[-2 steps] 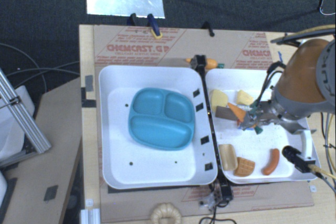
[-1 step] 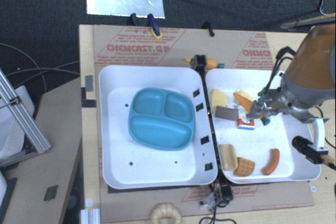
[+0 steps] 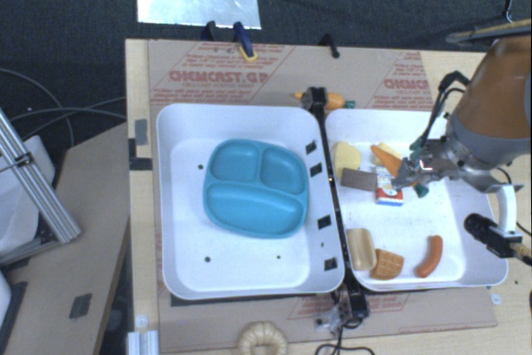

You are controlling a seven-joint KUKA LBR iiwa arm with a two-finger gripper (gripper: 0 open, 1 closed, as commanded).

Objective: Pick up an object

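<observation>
- The arm [image 3: 499, 108] reaches in from the right, its orange band above the grey wrist, and hangs over the right bin [image 3: 474, 262].
- The hand [image 3: 413, 173] sits low over the upper middle of that bin, just above a cluster of small items; whether it is clenched or released I cannot tell, as the view is too blurred there.
- Nothing can be seen grasped in it.
- Right beside the hand lie an orange wedge-shaped piece [image 3: 385, 155] and a small red and white carton [image 3: 389, 195], the carton just below the hand's tip.
- A flat grey-brown slab [image 3: 358, 179] lies just left of the carton, and a pale yellow piece [image 3: 347, 154] rests above it, near the bin's left wall.
- Along the bin's lower edge sit a tan bread-like piece [image 3: 360, 248], a brown waffle-like piece [image 3: 386, 263] touching it, and a reddish sausage [image 3: 429, 256] well apart to the right.
- The left bin [image 3: 179, 262] holds a blue divided plate [image 3: 255, 186], lying flat near its middle.
- Both bins rest side by side on a cardboard sheet [image 3: 274, 71] covering the surface.
- A beige ring-shaped item [image 3: 263, 339] lies on the surface in front of the bins.
</observation>
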